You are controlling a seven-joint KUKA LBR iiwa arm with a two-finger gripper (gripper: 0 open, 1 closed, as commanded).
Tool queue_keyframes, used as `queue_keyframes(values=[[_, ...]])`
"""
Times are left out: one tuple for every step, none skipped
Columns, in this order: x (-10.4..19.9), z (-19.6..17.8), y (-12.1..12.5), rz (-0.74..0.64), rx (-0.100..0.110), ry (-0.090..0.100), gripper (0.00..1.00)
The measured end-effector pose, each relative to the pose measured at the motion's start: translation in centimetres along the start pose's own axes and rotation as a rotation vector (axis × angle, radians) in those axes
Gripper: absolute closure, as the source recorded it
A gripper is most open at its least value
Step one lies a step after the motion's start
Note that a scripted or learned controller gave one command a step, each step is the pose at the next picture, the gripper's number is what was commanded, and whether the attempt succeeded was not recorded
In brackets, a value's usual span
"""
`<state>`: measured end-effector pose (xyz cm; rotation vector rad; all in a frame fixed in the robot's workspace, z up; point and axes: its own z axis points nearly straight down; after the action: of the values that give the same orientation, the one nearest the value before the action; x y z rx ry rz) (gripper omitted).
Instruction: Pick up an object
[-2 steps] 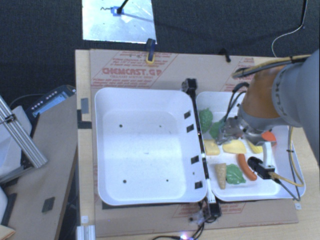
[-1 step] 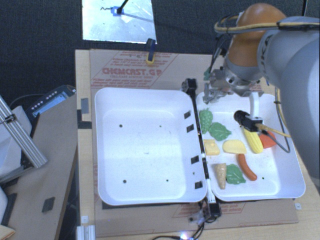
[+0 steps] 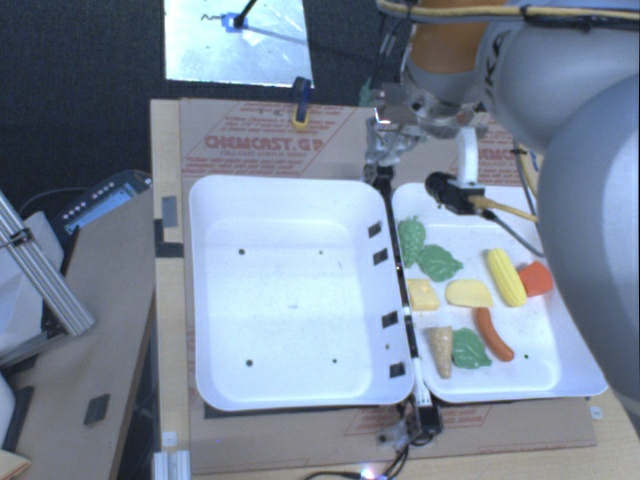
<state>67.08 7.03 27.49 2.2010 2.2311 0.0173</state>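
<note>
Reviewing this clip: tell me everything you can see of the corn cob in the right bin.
The corn cob is a yellow, glossy piece that looks like plastic toy food, ribbed with kernel rows. It lies flat on the floor of the right bin, lengthwise roughly front to back, slightly slanted, toward the bin's right side. An orange piece lies against its right side; a pale yellow piece sits just to its left, close or touching. The gripper is apart from it, near the bins' far edge.

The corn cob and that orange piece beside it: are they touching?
Touching. The camera view shows the yellow corn cob pressed against the orange piece, no white bin floor between them.
</note>
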Motion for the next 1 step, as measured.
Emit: queue_keyframes(values=[[14.6, 0.6, -0.22, -0.005, 0.01, 0.006, 1.0]])
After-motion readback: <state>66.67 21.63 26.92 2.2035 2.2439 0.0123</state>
